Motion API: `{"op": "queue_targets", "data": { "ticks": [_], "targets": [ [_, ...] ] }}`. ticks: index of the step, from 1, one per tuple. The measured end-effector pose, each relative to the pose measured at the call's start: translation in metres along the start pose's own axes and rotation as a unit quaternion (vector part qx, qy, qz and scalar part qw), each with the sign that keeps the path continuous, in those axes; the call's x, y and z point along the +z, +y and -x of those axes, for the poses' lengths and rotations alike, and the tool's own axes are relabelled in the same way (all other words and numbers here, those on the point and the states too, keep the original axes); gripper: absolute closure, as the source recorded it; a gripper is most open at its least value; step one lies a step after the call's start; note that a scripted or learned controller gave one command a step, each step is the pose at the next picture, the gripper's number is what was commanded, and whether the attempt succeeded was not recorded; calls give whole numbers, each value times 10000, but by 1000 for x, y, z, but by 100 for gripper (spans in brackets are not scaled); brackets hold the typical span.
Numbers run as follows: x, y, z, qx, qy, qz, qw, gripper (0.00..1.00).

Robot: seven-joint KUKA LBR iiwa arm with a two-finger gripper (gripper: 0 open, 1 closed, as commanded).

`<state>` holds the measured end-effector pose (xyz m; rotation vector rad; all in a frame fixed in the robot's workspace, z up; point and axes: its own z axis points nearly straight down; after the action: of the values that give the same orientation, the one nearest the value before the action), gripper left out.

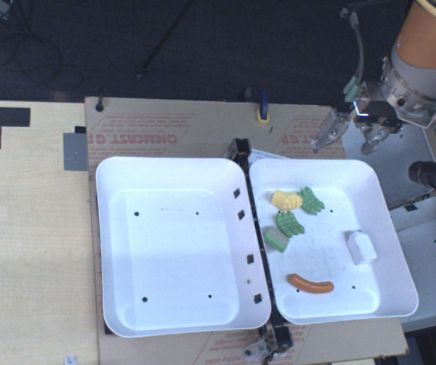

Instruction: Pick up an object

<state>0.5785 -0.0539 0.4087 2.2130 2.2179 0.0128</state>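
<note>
The right bin [389,211] holds several small items: a yellow corn-like piece [285,200], a green leafy piece [312,201], another green piece [289,223], a pale green block [275,239], a white block [361,247] and an orange-red sausage [310,284]. My gripper [350,134] hangs above the bin's far edge at the upper right, well clear of the items. Its two fingers are spread apart with nothing between them.
The left bin [111,226] lies beside the right one, joined by a black hinge strip [249,226]. Both rest on a cardboard sheet [172,131]. A blue-and-yellow clamp [263,109] stands at the back edge. Cables trail across the dark background.
</note>
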Motion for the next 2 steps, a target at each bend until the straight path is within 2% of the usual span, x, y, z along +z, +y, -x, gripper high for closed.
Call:
{"op": "queue_targets", "data": {
  "ticks": [1, 2],
  "targets": [
    [-125, -34, 35, 24, -13, 6, 10000, 0],
    [-126, -31, 31, -19, -4, -83, 10000, 100]
  ]
}}
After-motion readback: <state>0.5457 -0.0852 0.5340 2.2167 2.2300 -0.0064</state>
